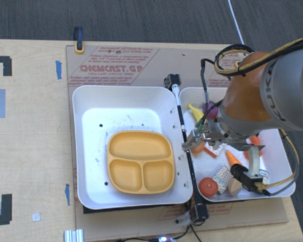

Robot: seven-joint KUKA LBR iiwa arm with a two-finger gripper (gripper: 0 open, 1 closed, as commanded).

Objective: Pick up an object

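The gripper (194,141) hangs over the right bin's (288,150) crowded toys, jaws' state impossible to tell, so it may nudge the orange carrot (233,158) aside and miss.

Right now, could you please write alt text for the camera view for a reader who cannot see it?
A grey and orange robot arm reaches over the right bin, its gripper low among small toys, including a red tomato and a carrot. The left bin holds a yellow divided tray.
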